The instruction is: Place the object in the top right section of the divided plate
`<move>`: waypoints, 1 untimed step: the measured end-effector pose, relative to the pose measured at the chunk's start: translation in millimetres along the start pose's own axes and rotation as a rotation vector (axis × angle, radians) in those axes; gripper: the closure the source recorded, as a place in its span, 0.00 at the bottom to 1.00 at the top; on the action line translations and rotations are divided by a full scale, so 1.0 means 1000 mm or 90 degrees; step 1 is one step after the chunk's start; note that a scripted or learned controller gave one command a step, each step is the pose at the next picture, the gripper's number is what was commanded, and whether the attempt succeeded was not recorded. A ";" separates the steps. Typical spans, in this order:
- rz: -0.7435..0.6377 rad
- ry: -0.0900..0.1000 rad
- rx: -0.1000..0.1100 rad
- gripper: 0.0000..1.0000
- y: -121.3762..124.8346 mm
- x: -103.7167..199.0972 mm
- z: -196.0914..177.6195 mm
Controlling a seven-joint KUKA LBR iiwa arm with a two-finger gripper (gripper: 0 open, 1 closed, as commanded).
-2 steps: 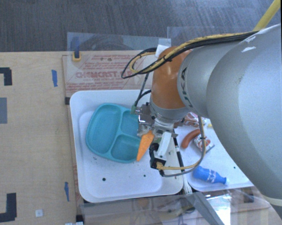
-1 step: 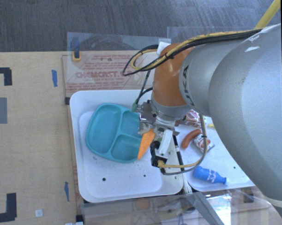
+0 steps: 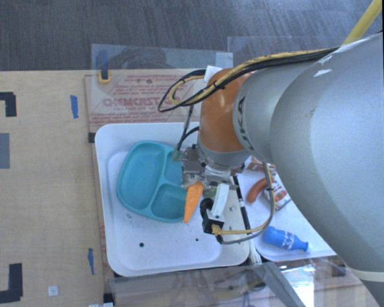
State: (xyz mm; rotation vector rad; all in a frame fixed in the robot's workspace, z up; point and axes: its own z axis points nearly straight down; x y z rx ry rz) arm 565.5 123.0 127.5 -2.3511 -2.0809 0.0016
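A light blue divided plate (image 3: 146,181) lies in the left white bin (image 3: 120,246), with one large section on its left and two smaller ones on its right. My gripper (image 3: 194,183) hangs over the plate's right rim, shut on an orange carrot (image 3: 192,205). The carrot sticks out from between the fingers and points down the frame, over the edge of the plate's lower right section. The arm's orange band and grey wrist hide the plate's upper right corner.
The right bin (image 3: 271,254) holds a reddish sausage (image 3: 257,189) on a printed packet and a blue bottle (image 3: 285,239). Black and yellow cables (image 3: 245,233) loop from the wrist over the divider between the bins. Wooden bench lies to the left.
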 end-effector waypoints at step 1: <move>0.001 0.000 0.000 0.00 0.000 -0.001 0.000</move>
